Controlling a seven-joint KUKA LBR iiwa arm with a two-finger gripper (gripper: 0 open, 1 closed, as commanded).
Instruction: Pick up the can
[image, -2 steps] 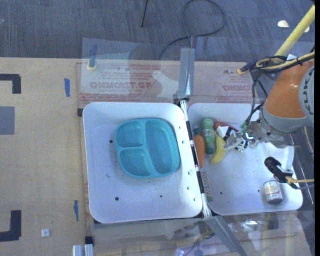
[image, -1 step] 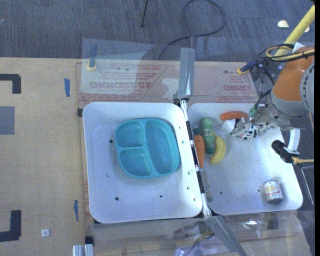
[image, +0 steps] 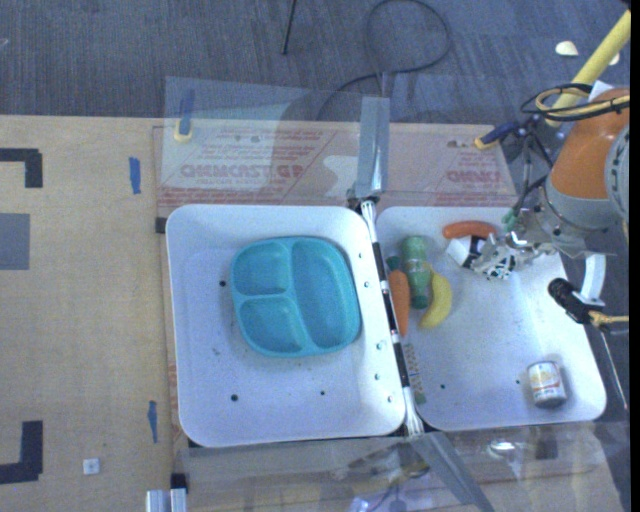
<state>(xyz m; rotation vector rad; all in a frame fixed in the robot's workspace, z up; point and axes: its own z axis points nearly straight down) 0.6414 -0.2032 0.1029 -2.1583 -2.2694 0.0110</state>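
The can (image: 546, 383), small with a pale label and a silver top, stands upright near the front right corner of the right bin (image: 490, 330). My gripper (image: 495, 262) is low at the back of that bin, well away from the can, beside a red-orange piece (image: 468, 230). Its black-and-white fingers are small and cluttered in the camera view.
A green bottle (image: 415, 265), a carrot (image: 399, 298) and a banana (image: 437, 300) lie along the right bin's left side. The left bin (image: 200, 380) holds a blue divided plate (image: 297, 295). The arm's grey and orange body (image: 590, 170) hangs over the right bin's back right corner.
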